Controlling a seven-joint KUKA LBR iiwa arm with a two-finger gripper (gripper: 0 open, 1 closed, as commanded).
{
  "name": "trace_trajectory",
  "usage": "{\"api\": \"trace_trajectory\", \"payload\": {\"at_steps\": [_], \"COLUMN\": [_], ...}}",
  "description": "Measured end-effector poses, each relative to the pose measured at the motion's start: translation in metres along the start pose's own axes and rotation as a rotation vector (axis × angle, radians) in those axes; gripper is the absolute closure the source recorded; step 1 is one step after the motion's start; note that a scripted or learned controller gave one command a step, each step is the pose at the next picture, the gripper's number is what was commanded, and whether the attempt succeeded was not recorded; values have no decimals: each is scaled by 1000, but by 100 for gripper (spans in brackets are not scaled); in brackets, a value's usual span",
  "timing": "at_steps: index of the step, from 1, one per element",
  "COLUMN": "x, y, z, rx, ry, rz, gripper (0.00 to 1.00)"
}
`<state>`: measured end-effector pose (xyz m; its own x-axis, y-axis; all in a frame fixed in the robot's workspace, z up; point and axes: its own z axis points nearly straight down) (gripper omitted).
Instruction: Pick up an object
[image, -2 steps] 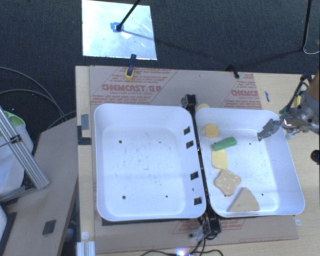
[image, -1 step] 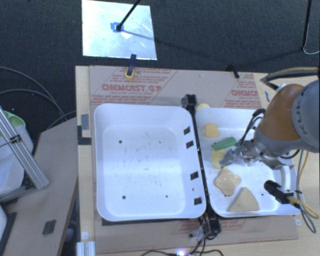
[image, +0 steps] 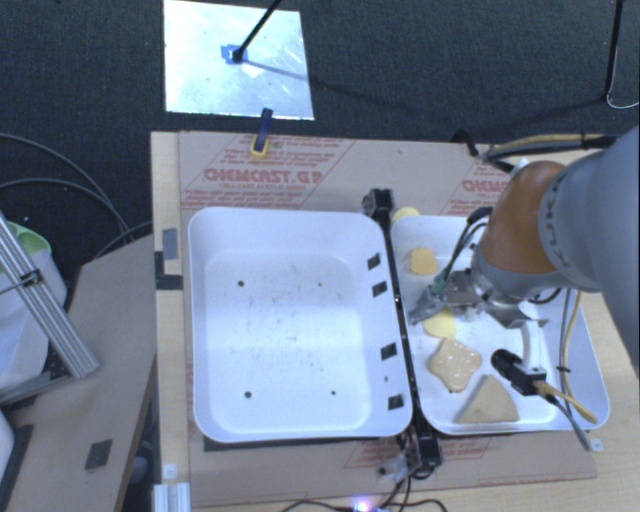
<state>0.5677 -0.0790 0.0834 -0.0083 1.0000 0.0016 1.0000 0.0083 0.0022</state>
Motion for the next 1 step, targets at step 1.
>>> {"api": "trace_trajectory", "payload": {"at_steps": [1], "x": [-3], "y": [0], "z": [-12], "rx": [-2], "ry": [-1], "rz": [5], "gripper": [100]}}
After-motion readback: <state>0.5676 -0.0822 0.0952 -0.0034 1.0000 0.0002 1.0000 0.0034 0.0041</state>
